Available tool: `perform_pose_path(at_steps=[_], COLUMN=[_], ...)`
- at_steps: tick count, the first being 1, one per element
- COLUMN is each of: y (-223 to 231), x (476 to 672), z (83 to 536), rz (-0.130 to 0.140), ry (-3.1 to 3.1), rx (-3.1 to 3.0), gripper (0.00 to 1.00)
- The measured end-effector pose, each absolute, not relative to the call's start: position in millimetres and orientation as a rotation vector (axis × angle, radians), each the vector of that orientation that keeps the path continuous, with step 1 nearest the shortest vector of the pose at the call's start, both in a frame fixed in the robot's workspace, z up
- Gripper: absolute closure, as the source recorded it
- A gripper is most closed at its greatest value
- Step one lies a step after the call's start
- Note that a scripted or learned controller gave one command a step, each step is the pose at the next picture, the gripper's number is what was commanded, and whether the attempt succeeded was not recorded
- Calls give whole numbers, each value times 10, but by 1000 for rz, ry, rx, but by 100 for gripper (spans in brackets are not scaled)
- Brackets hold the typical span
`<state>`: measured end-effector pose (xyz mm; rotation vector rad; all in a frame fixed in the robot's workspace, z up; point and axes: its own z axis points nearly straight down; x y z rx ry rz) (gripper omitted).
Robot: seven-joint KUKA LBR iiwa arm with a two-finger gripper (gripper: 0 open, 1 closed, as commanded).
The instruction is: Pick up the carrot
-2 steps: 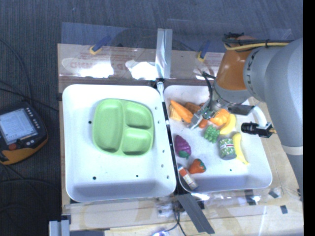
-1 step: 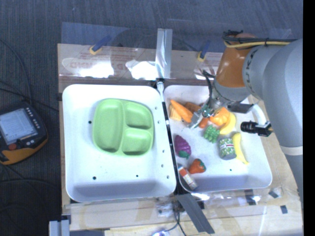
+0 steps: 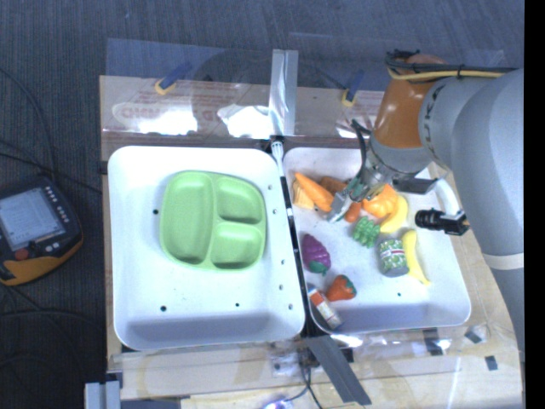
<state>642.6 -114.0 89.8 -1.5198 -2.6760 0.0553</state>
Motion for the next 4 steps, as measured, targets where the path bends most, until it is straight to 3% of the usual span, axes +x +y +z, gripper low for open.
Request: perform_pose_path(at_steps=[1, 2, 3, 4], y=[-1112, -1111, -1114, -467], x=[6275, 6423, 6406, 6075], z=[914, 898, 980, 1881], rz=[22, 18, 26, -7], ry=[-2691, -2669, -2666, -2613], rx=[-1592, -1647, -1641, -1757], gripper=[0, 0, 100, 100])
